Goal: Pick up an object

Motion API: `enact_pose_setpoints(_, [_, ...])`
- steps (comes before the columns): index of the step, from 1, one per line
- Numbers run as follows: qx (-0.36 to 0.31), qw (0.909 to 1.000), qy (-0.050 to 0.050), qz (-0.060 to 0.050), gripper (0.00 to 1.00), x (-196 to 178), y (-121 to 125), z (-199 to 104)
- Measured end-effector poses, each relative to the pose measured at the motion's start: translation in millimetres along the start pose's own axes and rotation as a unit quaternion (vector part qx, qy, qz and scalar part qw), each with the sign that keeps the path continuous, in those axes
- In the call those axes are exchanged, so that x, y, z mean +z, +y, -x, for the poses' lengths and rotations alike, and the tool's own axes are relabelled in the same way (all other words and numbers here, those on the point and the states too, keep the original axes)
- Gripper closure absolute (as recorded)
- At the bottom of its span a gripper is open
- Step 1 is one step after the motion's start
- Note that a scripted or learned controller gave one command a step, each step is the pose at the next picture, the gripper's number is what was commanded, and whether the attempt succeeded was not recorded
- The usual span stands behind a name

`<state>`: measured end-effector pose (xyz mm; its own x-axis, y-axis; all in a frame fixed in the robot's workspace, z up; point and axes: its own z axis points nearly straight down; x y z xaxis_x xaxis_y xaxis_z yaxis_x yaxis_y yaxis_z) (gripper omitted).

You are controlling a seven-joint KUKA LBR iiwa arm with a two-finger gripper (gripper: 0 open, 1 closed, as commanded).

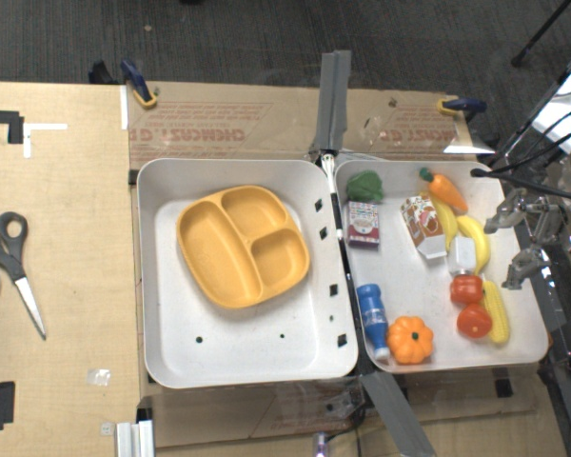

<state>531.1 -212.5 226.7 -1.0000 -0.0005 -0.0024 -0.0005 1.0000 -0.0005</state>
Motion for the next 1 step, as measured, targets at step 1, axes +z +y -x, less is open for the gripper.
enact_pose_setpoints(1, [0.126, 0.9921, 0.0, 0.0, 0.0, 129.6, 25.6, 9.0])
